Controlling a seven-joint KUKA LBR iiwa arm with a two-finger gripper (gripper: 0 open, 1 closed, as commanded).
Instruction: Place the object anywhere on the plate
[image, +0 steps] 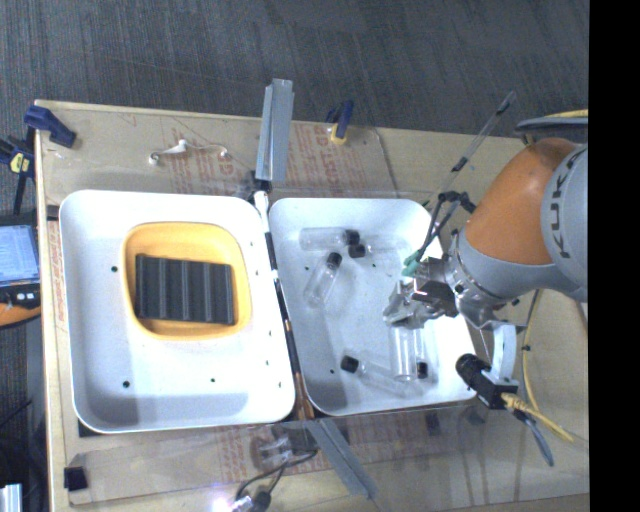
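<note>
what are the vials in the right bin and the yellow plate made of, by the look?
Vials: clear, probably glass or hard plastic; the white bin floor shows through the bodies, and the caps are dark and opaque. Cannot tell glass from plastic here.
Yellow plate: looks like plastic, smooth, with a soft sheen and rounded moulded corners. The dark ribbed insert on it is matte, possibly rubber or foam.

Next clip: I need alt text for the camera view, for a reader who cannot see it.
The arm reaches from the right, its gripper low over the right bin, which holds several clear vials with dark caps. The left bin holds a yellow plate with a dark ribbed insert; nothing else lies on the plate.
</note>
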